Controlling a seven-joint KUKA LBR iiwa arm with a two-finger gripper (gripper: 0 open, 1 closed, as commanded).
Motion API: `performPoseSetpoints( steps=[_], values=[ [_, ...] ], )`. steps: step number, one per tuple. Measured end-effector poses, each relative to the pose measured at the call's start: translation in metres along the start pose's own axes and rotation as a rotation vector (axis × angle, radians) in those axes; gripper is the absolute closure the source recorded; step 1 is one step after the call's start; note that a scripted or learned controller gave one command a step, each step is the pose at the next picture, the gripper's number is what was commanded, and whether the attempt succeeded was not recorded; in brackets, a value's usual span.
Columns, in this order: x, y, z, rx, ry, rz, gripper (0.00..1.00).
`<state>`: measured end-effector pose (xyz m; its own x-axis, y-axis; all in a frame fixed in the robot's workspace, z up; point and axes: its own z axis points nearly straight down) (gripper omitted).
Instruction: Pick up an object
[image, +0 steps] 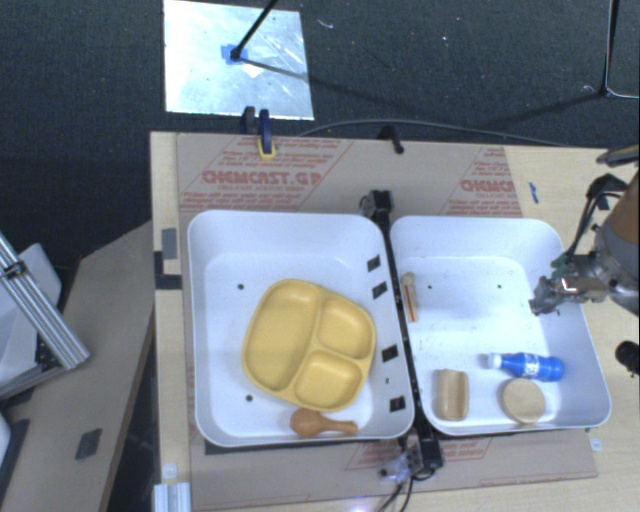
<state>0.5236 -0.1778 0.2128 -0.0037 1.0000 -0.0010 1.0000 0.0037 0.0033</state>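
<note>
1. The task names no single object; several candidates are lying in the two bins. In the right bin (470, 245), a blue bottle (527, 366) with a white cap is lying on its side near the front right corner.
2. Just in front of the bottle, a round tan disc (523, 400) is resting flat on the bin floor.
3. To the left of the disc, a tan block (451, 394) shaped like a slice of bread is sitting near the front wall, apart from both disc and bottle.
4. A thin stick-like item (409, 297) with tan and reddish tones is lying along the right bin's left wall; its kind is too small to make out.
5. The gripper (551, 293) is hanging over the right bin's right rim, above and to the right of the bottle, well clear of it. Nothing is showing between its fingers, and how wide they are standing is too blurred to tell.
6. The arm (618, 250) is reaching in from the right edge.
7. In the left bin (290, 232), a yellow compartment tray (310, 343) is sitting tilted at the centre.
8. A tan wooden spoon (322, 424) is lying at the left bin's front wall, just beside the tray's front edge.
9. Both bins are sitting on a board (270, 175) with red lettering.
</note>
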Motion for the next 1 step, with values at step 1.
performPoseSetpoints(
  steps=[1],
  values=[
    [0.0576, 0.0025, -0.0003, 0.002, 0.002, -0.006, 1.00]
  ],
)
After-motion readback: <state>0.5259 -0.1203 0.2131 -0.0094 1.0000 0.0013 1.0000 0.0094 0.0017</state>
